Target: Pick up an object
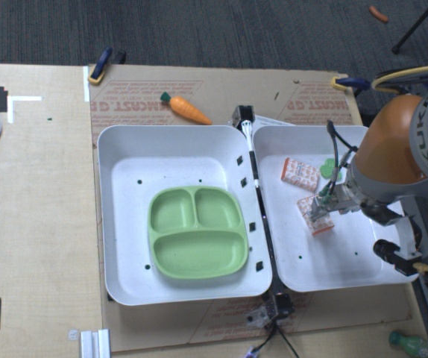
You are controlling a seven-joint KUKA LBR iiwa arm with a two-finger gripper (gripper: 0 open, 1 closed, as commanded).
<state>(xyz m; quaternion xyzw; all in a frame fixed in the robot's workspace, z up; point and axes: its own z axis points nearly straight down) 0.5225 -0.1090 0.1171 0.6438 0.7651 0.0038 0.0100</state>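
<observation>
My gripper (321,209) reaches down into the right bin (333,267) from the right, its tip right over a small pink and white packet (315,217) lying on the bin floor. A second packet, orange and white (300,172), lies a little farther back, with a green object (327,168) beside it, partly hidden by the arm's cable. The left bin (124,200) holds a green divided plate (197,232). The arm's body hides the fingertips.
A toy carrot (186,108) lies on the cardboard behind the left bin. A blue clamp (100,65) sits at the cardboard's back left corner. Black clips join the bins along the middle wall (256,192). The arm's orange band (393,144) overhangs the right bin's right side.
</observation>
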